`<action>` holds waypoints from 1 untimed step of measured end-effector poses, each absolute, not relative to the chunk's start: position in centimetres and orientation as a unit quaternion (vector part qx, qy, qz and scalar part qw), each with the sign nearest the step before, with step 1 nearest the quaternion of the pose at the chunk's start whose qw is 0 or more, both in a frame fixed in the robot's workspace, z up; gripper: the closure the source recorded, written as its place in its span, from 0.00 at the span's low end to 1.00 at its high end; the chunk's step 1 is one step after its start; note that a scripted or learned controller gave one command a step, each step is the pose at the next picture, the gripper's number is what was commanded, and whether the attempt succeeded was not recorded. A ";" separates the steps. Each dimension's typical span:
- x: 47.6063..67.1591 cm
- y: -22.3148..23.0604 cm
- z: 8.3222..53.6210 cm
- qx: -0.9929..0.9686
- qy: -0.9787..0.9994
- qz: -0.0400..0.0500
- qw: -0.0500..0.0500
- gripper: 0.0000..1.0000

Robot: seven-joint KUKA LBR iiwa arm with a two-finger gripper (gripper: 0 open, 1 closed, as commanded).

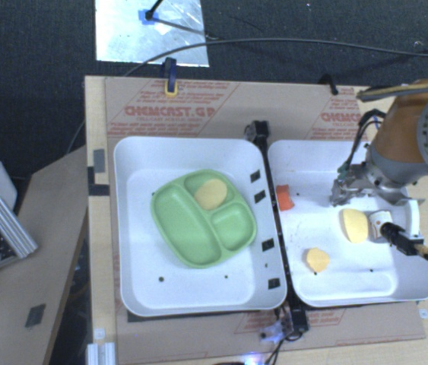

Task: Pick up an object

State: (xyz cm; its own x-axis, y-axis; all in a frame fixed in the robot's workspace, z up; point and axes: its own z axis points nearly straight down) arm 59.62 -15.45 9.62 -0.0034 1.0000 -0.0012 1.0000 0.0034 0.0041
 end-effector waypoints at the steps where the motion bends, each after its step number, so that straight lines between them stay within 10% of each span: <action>1: 59.8 -14.7 14.2 0.705 0.709 0.001 0.002 1.00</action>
State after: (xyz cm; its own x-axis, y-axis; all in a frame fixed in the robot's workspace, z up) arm 59.78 -14.70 14.24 -0.0054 1.0000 -0.0009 1.0000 0.0054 0.0044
